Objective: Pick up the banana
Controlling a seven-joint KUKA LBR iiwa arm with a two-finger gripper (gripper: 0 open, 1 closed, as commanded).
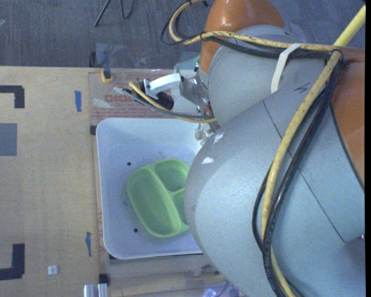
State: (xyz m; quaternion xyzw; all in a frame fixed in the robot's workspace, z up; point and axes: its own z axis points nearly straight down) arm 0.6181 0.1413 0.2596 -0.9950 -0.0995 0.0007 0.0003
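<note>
A green divided plate (155,199) lies in the white bin (110,151), toward its right side, partly under the arm. The big grey arm (278,174) with its orange band (243,14) covers the right half of the view. Its wrist end, with yellow and black cables (148,96), reaches over the bin's upper edge. I can make out no banana; much of the bin's right part is hidden by the arm.
The bench's wooden surface (46,174) spreads to the left with black and blue tape marks. A cardboard strip (116,96) runs along the bin's top edge. Dark floor lies beyond the bench at the top.
</note>
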